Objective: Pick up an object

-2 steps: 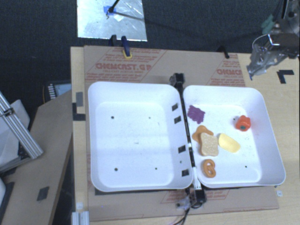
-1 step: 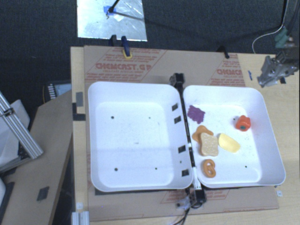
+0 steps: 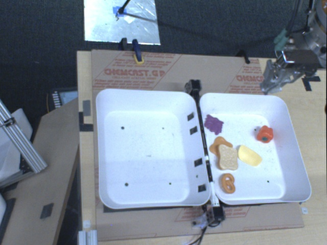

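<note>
Small orange rounded plastic toy (image 3: 264, 133) looks light, rigid (likely slippery): pinch its middle; end effector (image 3: 269, 83) spread indiscernible

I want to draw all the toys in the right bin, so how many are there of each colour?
Purple: 1, the purple piece
Orange-red: 1, the round orange-red toy
Yellow: 1, the yellow piece
Tan: 1, the bread slice
Orange-brown: 2, the curved piece partly under the bread slice, and the pretzel
Total: 6
</note>
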Robot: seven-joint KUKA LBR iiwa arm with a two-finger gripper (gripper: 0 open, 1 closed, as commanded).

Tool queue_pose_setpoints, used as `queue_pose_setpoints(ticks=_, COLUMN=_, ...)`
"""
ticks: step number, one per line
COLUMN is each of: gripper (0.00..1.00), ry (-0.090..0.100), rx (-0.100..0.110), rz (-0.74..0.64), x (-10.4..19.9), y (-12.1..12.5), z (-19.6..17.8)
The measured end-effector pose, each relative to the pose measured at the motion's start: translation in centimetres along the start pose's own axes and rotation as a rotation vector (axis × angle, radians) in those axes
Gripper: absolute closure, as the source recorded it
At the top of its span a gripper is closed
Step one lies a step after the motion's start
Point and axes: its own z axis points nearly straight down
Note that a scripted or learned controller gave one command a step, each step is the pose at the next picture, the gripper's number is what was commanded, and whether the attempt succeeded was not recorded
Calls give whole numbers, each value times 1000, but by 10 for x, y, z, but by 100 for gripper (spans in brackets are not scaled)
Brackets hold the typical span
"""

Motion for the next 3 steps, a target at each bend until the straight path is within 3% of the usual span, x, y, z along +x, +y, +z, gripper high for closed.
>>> queue_pose_setpoints(ticks=1, gripper=100, ry=0, rx=0, rz=1, x=28, y=0, z=0)
queue_pose_setpoints(ticks=2, gripper=100, ry=0, rx=3, rz=-2, x=86, y=0, z=35)
queue_pose_setpoints(ticks=3, gripper=100, ry=2, rx=-2, rz=-1, x=143, y=1, z=6)
